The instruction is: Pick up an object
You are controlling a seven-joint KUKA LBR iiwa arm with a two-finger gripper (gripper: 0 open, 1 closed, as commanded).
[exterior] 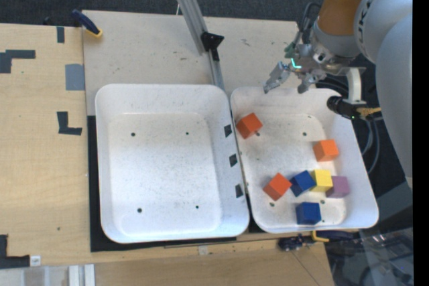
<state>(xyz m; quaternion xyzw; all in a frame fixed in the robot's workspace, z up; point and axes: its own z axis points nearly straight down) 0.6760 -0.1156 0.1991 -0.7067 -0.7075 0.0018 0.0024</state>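
Seven small coloured blocks lie in the right white plastic bin (355, 214), an orange cube (249, 124) nearest. Grey two-finger gripper (289, 83) hovers above the far rim, jaws spread, empty.

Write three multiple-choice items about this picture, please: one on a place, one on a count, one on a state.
1. Where do the blocks lie?
A. all in the right bin
B. all in the left bin
C. on the bare bench

2. How many blue blocks are there?
A. none
B. two
C. four

3. What is between the fingers of the claw?
A. an orange block
B. a yellow block
C. nothing

Answers:
1 A: every block, such as the lone orange block, lies inside the right bin.
2 B: one blue block lies beside the yellow block, and another blue block lies near the front wall.
3 C: the claw hangs spread above the bin's far edge, with no block between its fingers.
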